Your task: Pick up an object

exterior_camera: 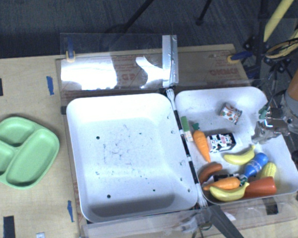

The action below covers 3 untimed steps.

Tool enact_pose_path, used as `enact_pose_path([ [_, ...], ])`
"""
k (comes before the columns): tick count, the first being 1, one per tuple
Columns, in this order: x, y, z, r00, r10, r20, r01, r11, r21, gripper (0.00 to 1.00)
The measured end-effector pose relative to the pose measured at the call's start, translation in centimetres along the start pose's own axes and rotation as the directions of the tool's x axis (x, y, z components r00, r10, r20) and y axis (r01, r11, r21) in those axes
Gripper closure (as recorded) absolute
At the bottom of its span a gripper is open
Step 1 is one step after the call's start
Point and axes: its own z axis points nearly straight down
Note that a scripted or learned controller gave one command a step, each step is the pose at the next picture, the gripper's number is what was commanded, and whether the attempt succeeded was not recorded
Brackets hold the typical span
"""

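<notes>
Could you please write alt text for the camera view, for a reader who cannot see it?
A gripper on a grey arm reaches from the right over the right white bin, which holds toy food including a carrot, a banana and a small can. A left white bin sits beside it, with a green divided plate further left.

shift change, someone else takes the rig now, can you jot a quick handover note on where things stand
Gripper: at the right bin's right edge, nothing visibly held.
Right bin: carrot, black-and-white cow-print item, small can, banana, blue toy, a second banana, a red item.
Left bin: bare speckled floor.
Green divided plate: on the bench, left of the bins.
Done: no pick yet.
Left: grasp and lift one object.
</notes>
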Motion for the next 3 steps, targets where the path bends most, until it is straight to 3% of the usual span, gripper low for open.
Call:
enact_pose_path([
  [1, 0.0, 0.0, 0.0, 1.000, 0.000, 0.000, 0.000, 1.000, 0.000, 0.00],
  [2, -2.7, -1.5, 7.7, 0.993, 0.114, -0.010, -0.114, 0.994, 0.004, 0.00],
  [3, -2.5, 0.1, 8.4, 0.997, 0.071, -0.020, -0.071, 0.997, 0.001, 0.00],
])
